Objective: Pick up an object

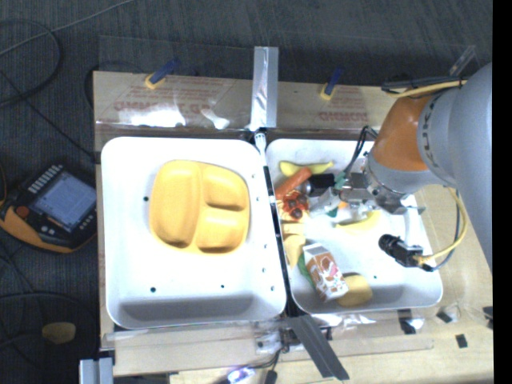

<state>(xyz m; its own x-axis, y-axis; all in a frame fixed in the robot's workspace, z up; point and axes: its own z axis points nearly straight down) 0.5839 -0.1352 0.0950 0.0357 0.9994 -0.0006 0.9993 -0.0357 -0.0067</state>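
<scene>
The hand [340, 189] reaches low into the right bin [416, 290] at centre-right, beside a carrot [293, 181]; its grip state cannot be told.

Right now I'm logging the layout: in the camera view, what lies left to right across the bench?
Handheld pendant → yellow tray in the left bin → carrot → carton → gripper → orange band.
</scene>
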